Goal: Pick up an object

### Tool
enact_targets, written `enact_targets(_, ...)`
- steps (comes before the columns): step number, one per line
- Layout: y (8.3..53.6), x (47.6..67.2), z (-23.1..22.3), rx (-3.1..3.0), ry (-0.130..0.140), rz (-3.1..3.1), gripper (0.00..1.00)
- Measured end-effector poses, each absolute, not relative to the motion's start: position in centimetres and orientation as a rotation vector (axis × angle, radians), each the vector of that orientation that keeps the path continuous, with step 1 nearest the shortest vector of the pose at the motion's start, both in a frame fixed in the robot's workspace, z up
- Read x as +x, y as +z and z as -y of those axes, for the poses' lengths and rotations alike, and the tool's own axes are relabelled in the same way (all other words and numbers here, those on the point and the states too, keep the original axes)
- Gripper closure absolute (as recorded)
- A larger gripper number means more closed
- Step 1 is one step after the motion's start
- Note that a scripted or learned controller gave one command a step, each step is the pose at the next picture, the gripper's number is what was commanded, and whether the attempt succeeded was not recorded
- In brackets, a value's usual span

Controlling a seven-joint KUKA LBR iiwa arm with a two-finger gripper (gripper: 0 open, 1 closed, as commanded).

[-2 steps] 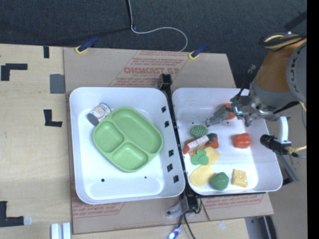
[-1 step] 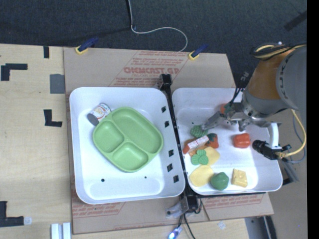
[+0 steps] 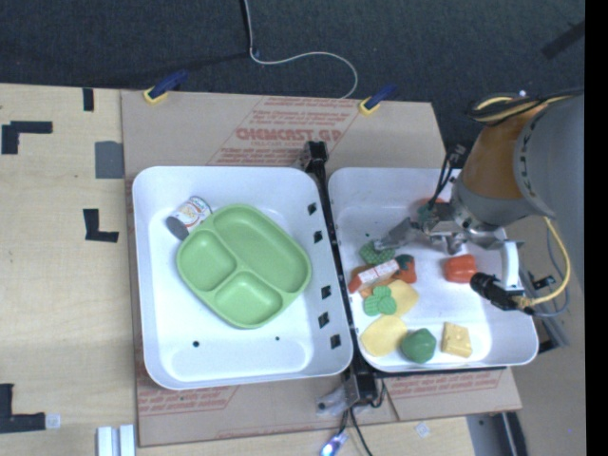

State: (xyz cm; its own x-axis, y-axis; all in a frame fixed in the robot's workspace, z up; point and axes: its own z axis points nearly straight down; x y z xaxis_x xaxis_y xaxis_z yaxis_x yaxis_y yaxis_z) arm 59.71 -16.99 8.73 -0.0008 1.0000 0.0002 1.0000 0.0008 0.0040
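Table [image 3: 57,283]: pale wood with black marks, under a cardboard sheet [image 3: 285,126] that carries two white bins side by side; dark carpet [image 3: 114,17] lies beyond, crossed by a white cable [image 3: 294,60].
Left bin [image 3: 157,345]: one green divided tray [image 3: 244,265], and one small jar [image 3: 188,215] just beside the tray's upper left corner.
Right bin [image 3: 518,345]: toy foods, clustered low and left. I count one carrot-like piece [image 3: 382,274], one green leafy piece [image 3: 380,301], two yellow pieces [image 3: 383,334], one green round piece [image 3: 418,345], one cheese wedge [image 3: 457,340], one red piece [image 3: 460,269].
My arm [image 3: 518,174]: reaches in from the right, over the right bin.
My claw [image 3: 391,246]: low at a dark green piece [image 3: 372,252], beside the carrot; I cannot tell how wide it stands, nor whether it grips anything.
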Motion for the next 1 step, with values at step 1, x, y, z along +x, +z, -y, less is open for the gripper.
enact_targets(1,10.29,60.1,16.67,2.214,0.021,-2.222,1.0)
